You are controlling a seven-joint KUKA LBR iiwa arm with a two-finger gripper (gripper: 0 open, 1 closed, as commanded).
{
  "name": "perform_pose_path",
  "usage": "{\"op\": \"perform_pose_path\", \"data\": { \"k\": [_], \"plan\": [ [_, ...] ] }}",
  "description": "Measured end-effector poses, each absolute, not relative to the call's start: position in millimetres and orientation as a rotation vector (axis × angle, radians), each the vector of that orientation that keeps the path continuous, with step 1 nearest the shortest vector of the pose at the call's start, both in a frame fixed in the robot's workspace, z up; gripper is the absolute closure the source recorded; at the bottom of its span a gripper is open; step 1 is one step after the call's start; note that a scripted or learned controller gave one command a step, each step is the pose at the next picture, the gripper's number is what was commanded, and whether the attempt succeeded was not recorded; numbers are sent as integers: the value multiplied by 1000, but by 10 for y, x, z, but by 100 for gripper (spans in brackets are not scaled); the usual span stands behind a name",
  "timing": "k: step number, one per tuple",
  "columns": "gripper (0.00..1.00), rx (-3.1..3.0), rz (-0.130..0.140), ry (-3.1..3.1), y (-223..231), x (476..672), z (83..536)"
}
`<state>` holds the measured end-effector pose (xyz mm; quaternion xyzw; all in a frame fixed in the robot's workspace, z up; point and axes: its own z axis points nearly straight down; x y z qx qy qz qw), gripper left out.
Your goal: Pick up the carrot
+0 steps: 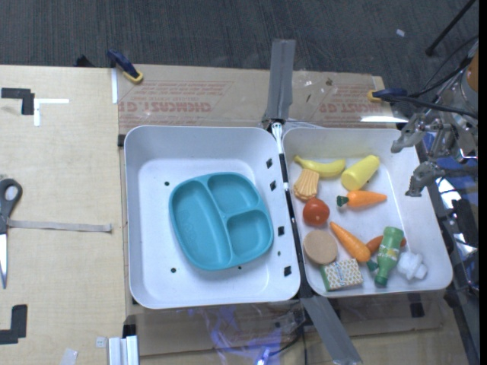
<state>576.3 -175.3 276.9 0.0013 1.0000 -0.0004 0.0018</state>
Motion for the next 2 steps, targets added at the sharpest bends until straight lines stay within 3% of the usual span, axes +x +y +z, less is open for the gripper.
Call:
{"op": "perform_pose_path", "data": {
  "k": [1, 2],
  "plan": [
    [0, -8, 0, 3139, -928, 5355, 1759],
    [0, 261, -1, 3127, -1068, 5220, 924]
  ]
}}
